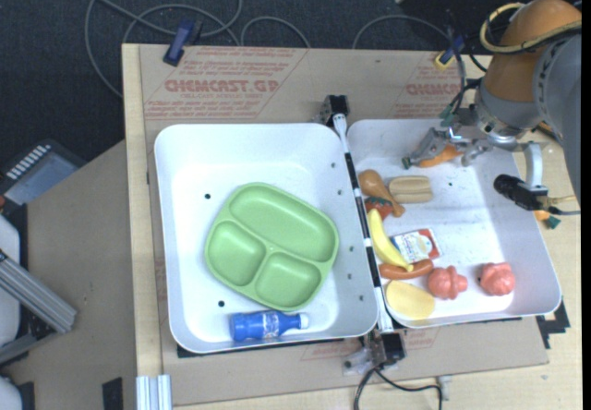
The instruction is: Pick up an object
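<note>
1. A table (277,76) with a brown board top carries two shallow white bins side by side: the left bin (180,214) and the right bin (526,251).
2. The left bin holds two things. One green plate (270,245) with three compartments lies at its middle. One blue bottle (266,326) lies on its side near the front wall.
3. The right bin holds eight loose things, most gathered along its left half.
4. Near the left wall lie one brown drumstick (377,188), one tan bread roll (411,188) just beside it, and one yellow banana (383,242) running toward the front.
5. One small packet (415,244) with a red label lies beside the banana, with one red sausage (413,269) below it.
6. At the front are one pale yellow round piece (409,301) and two red lumpy fruits (447,282) (497,279), set apart from each other.
7. One orange carrot (436,158) lies at the far end of the right bin.
8. The grey arm reaches in from the right. Its tool (441,146) is down at the carrot; whether it is clenched or released cannot be told.
</note>
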You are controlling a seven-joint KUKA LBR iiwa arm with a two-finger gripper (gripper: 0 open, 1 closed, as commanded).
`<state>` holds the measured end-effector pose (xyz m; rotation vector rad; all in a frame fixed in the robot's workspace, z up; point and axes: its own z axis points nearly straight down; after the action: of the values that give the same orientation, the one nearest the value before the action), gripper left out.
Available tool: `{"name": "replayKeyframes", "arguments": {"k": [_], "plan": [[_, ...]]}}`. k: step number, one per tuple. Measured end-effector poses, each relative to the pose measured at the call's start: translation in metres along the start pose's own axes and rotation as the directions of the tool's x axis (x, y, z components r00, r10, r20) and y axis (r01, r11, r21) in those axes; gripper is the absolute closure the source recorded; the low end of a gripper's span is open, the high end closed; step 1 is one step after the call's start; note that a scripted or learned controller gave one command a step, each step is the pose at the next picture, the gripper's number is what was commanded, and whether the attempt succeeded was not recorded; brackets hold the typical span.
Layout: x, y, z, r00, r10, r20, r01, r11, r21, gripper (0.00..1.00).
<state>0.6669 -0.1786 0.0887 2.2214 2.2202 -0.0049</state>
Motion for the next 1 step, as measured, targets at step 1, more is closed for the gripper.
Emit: {"name": "replayKeyframes", "arguments": {"k": [1], "plan": [[0.0024, -0.0025, -0.0083, 1.0, 0.0, -0.01, 0.001, 1.0, 0.018, 1.0]]}}
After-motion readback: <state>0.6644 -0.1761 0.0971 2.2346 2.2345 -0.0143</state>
